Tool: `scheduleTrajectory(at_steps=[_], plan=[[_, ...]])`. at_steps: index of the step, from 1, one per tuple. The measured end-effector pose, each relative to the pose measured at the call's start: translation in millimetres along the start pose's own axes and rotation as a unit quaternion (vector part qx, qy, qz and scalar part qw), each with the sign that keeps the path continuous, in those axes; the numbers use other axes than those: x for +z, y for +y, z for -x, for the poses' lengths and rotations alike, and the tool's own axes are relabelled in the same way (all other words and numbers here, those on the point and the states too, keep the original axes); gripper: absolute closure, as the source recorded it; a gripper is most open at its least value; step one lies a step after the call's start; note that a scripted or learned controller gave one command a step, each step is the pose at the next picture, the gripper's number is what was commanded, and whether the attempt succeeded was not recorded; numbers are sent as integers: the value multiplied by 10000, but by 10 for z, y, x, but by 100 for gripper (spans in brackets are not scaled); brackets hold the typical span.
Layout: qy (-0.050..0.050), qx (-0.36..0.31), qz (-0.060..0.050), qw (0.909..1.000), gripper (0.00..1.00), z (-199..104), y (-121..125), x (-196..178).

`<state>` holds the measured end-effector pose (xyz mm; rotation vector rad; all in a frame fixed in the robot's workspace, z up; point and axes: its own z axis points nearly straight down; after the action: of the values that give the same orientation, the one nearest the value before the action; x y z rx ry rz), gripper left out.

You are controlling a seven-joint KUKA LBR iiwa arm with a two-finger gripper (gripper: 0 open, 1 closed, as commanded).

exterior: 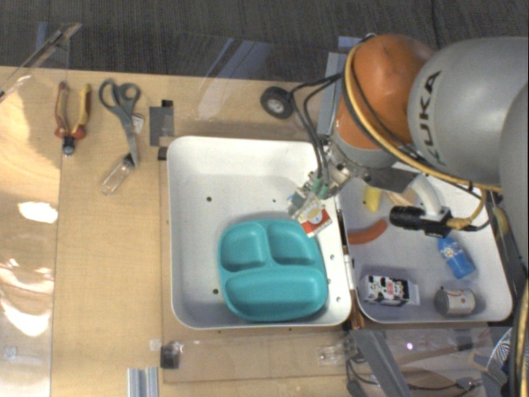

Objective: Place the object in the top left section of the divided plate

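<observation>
So we've got the tool (314, 195) hanging just over the upper right corner of the teal three-section plastic plate (273, 269) in the left white bin (194, 222). It's pinching a small red-and-green packet-like object (312, 212), so that's lifted clear. We figure it needs to go further left, since the top left section (244, 251) isn't underneath.
</observation>
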<state>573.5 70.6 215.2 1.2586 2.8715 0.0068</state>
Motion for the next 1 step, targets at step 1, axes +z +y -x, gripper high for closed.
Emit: scheduleTrajectory(at_steps=[1], plan=[[15,179,-16,9998,100,-699,566,570]])
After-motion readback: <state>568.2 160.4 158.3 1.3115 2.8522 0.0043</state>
